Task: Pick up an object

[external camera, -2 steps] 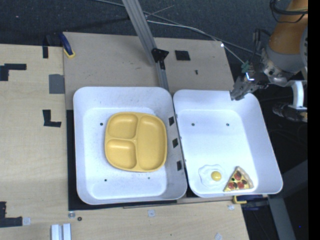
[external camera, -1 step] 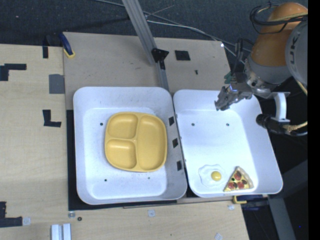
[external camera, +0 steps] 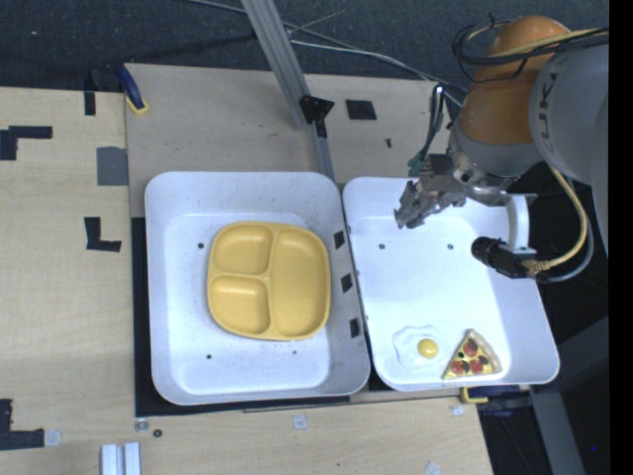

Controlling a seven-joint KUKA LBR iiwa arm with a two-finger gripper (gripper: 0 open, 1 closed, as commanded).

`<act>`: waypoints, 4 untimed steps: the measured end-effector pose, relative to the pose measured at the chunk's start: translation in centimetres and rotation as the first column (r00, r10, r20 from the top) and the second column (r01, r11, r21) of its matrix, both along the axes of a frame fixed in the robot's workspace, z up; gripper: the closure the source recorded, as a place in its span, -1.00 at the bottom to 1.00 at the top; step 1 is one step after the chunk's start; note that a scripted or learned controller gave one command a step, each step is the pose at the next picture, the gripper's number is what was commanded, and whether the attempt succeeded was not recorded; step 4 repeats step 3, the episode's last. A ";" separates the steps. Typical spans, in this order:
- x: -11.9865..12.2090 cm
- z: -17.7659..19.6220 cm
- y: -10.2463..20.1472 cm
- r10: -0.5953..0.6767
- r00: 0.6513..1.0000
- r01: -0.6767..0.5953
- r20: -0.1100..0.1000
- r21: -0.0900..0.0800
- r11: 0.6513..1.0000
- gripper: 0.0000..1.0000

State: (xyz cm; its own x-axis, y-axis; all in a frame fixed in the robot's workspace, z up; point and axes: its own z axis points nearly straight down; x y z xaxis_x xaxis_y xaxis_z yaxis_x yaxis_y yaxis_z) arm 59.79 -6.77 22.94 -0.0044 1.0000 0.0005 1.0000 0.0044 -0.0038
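Gripper hangs over the far-left part of the right bin, arm w/ orange band reaching in from the right; fingers point down-left and look close together w/ nothing between them, though the view's too small to be sure they're fully closed. Toy fried egg and pizza slice lie side by side, just apart, at the near edge of that bin, well apart from the gripper. Left bin holds a yellow divided plate, 3 compartments, lying flat near its middle.
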 end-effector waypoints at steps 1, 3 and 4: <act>-2.7 0.2 4.5 0.000 1.000 0.000 0.000 0.001 1.000 1.00; -5.4 -1.9 14.9 0.002 1.000 -0.002 0.000 0.000 1.000 1.00; -5.4 -1.9 14.9 0.002 1.000 -0.002 0.000 0.000 1.000 1.00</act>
